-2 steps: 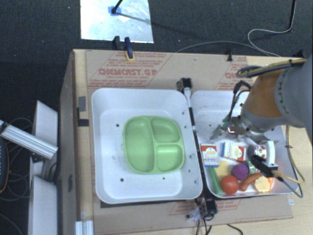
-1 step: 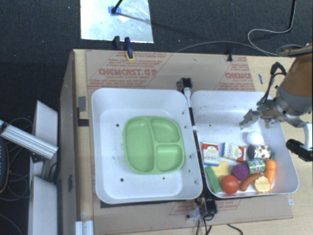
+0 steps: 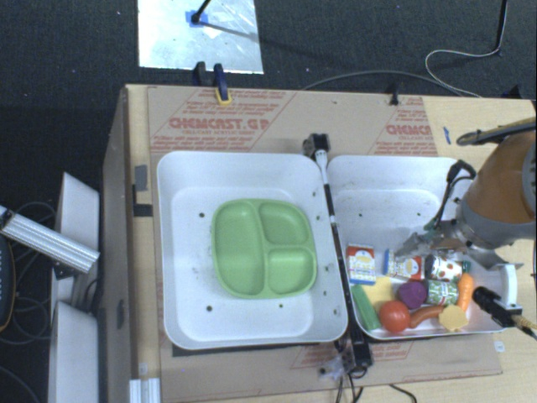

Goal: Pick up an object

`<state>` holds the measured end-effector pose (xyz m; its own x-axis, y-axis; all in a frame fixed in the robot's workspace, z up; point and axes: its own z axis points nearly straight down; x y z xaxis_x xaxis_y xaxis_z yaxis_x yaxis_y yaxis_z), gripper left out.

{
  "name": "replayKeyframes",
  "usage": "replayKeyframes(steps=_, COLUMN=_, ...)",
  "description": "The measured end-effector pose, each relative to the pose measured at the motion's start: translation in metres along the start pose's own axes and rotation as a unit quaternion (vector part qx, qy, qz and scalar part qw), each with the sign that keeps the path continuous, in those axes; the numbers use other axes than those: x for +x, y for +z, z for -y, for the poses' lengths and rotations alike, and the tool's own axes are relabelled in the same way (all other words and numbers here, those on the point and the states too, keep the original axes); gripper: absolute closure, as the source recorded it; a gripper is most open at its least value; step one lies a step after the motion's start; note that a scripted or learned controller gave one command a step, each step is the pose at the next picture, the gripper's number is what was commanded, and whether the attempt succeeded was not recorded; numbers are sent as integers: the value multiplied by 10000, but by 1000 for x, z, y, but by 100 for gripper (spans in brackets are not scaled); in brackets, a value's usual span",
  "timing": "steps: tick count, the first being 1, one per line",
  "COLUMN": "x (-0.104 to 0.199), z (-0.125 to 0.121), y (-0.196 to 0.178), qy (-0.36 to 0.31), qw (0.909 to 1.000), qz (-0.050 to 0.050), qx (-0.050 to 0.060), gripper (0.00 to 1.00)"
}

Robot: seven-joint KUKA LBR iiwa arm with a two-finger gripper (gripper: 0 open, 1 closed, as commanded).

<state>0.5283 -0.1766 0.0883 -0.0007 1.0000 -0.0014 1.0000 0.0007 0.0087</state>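
My gripper (image 3: 426, 243) hangs over the right bin (image 3: 377, 183), just above a pile of toy food along the bin's front edge. Directly below it lie a small red-and-white carton (image 3: 404, 266) and a printed can (image 3: 445, 269). Left of these is a second carton (image 3: 361, 264). In front are a purple piece (image 3: 411, 293), a second can (image 3: 439, 291), a red tomato (image 3: 394, 316), a green piece (image 3: 364, 306), an orange carrot (image 3: 466, 290) and a yellow piece (image 3: 453, 318). I see nothing lifted off the pile.
The left bin (image 3: 185, 183) holds a green divided plate (image 3: 263, 248). The back half of the right bin is bare white floor. The arm (image 3: 503, 191) enters over the right bin's far right side. A divider rail (image 3: 330, 217) runs between the bins.
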Motion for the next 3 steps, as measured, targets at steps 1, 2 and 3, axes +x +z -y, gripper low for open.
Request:
replayKeyframes(steps=1, x=1, z=-2, y=-11, qy=-4, qw=10000, qz=-5, qx=-25, gripper=100)
replayKeyframes(steps=2, x=0, z=-2, y=-11, qy=-4, qw=10000, qz=-3, qx=-25, gripper=0)
replayKeyframes(steps=3, x=35, z=37, y=-1, qy=9, qw=10000, qz=18, qx=-38, gripper=0)
